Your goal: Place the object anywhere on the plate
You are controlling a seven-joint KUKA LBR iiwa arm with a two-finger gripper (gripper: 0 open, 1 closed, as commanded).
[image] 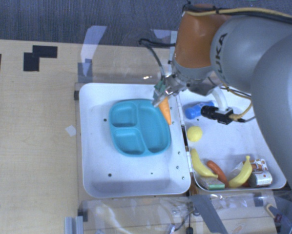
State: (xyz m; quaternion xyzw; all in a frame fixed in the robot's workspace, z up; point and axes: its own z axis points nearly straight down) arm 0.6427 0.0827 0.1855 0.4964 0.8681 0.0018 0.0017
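Gripper (161,95) clenched top of orange carrot (165,112), hung at blue plate (137,127) right rim. Carrot looked light, stiff, smooth; thick-end hold seemed apt.

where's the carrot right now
The carrot hangs at the gripper, over the blue plate's right edge in the left bin.

Two white bins (94,179), one blue plate (136,128), one carrot (165,112), two bananas (200,164), perhaps one lemon (195,133)
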